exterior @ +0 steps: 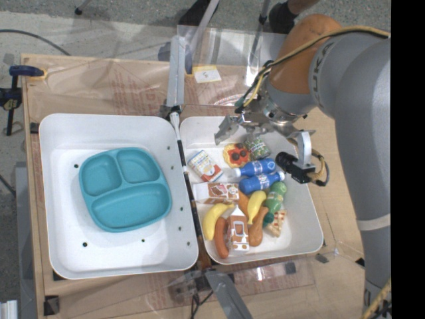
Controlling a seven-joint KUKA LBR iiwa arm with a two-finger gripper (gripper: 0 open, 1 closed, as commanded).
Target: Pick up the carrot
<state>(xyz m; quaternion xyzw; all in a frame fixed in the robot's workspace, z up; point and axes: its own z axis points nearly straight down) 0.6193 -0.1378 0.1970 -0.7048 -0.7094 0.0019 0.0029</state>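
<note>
carrot (258,225): orange, lying in right bin (307,232) w/ the toy food heap, near front, touching yellow banana (255,205) and just beside the green piece (275,198). my gripper (247,133): hovering over back part of same bin, above the pizza slice (236,155), well apart from carrot; can't tell if fingers are wide or narrow, nothing seen between them. also in bin: 2 blue bottles (259,174), small carton (206,165), sausage (221,237). left bin (60,135): holds teal divided plate (125,188).
</note>
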